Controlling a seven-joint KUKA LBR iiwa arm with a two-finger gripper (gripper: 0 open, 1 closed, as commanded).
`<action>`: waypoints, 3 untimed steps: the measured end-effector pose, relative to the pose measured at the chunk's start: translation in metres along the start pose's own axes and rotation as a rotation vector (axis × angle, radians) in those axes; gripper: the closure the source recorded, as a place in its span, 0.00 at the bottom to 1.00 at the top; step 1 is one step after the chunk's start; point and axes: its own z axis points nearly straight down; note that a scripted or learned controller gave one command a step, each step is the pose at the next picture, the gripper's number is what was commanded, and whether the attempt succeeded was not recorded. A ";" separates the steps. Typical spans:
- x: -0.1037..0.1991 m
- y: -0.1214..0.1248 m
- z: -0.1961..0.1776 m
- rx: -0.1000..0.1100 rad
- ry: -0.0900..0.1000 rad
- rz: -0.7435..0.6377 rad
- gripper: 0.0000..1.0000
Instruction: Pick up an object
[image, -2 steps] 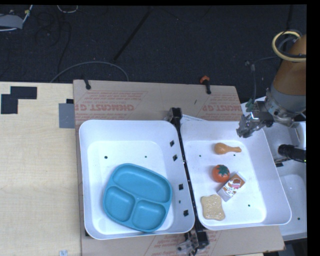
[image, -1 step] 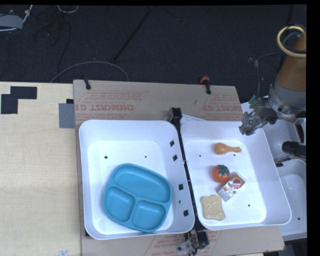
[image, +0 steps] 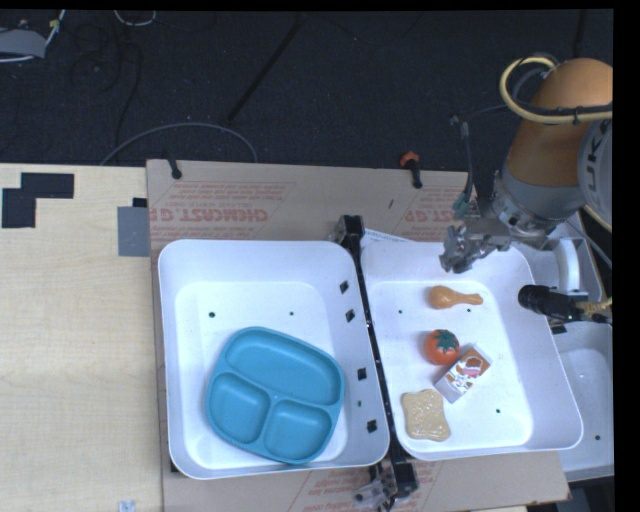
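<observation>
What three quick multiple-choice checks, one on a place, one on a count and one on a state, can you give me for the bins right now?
1. Where is the blue divided plate?
A. left bin
B. right bin
C. on the cardboard

2. How many loose items lie in the right bin?
A. two
B. four
C. six

3. How does the gripper stand?
A. gripping the tomato
B. over the right bin's far edge, nothing between its fingers
C. resting on the plate

Answers: 1 A, the plate lies in the left bin. 2 B, a drumstick, tomato, small carton and a tan flat piece. 3 B, it hangs beyond the drumstick, clear of every item.
</observation>
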 end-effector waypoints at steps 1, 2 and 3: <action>0.046 0.002 0.013 0.000 0.000 0.000 1.00; 0.102 -0.004 0.007 0.000 0.000 -0.001 1.00; 0.152 -0.002 0.022 0.002 -0.001 0.000 1.00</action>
